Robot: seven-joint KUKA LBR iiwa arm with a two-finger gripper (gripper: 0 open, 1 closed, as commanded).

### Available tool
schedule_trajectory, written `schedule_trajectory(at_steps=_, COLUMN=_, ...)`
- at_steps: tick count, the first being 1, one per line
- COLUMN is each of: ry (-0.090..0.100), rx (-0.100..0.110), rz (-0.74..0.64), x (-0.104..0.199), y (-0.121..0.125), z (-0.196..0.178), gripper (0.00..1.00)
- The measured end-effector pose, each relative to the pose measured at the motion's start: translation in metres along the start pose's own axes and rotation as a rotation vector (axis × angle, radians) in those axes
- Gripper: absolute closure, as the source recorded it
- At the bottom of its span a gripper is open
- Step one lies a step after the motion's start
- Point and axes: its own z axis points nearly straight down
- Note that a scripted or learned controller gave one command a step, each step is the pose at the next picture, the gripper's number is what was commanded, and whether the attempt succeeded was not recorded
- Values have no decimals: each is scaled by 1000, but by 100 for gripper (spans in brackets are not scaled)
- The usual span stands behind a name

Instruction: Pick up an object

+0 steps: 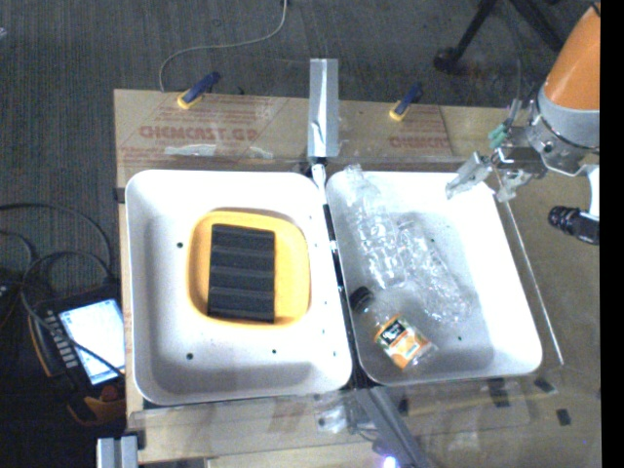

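The arm's claw hovers over the far right corner of the right shallow white bin, its fingers spread and nothing between them. This looks like the approach step, before any descent. The likeliest target is the crumpled clear plastic bottle, lying slantwise across the middle of that bin with its dark cap toward the near left; an orange-labelled part rests just beside the cap, its print too small to read. The next move calls for travelling left and nearer, then dropping over the bottle's body. In the left white bin sits a yellow rectangular tray with a black ribbed insert. The brown surface at the far side bears faint red lettering, seemingly "CHEMCAST".
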Motion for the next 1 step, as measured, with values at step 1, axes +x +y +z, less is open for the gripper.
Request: schedule_trajectory(at_steps=1, ry=0, rx=1, rz=3, x=12, y=-68, z=82, gripper=0)
